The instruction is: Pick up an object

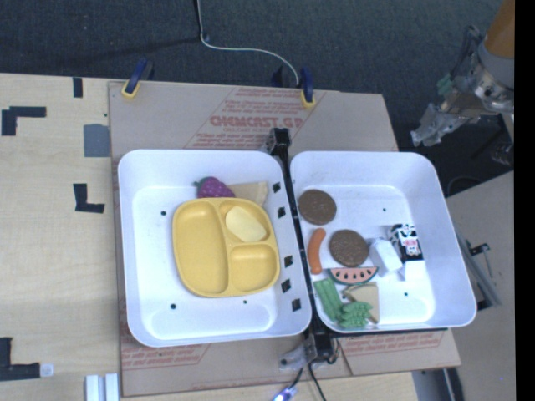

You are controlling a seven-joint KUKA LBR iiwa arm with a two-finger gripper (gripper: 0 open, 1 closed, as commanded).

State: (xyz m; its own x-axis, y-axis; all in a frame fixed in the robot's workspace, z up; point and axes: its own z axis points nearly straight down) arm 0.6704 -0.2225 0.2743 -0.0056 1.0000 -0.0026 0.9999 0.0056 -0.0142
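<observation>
The right bin [435, 192] holds two brown round patties [317, 207] [348, 247], an orange carrot stick [315, 250], a watermelon slice [352, 275], green pea pods [341, 306], a tan cracker [369, 301], a white block [387, 256] and a small black-and-white milk carton [407, 242]. My gripper [430, 129] hangs at the upper right, outside the bins and above the dark floor, well away from the objects. Nothing shows between its fingers.
The left bin [138, 224] holds a yellow divided plate [224, 248] with a pale yellow piece [247, 222] in one compartment. A purple grape bunch [215, 188] and a tan wedge [252, 193] lie behind it. A black divider [287, 224] separates the bins.
</observation>
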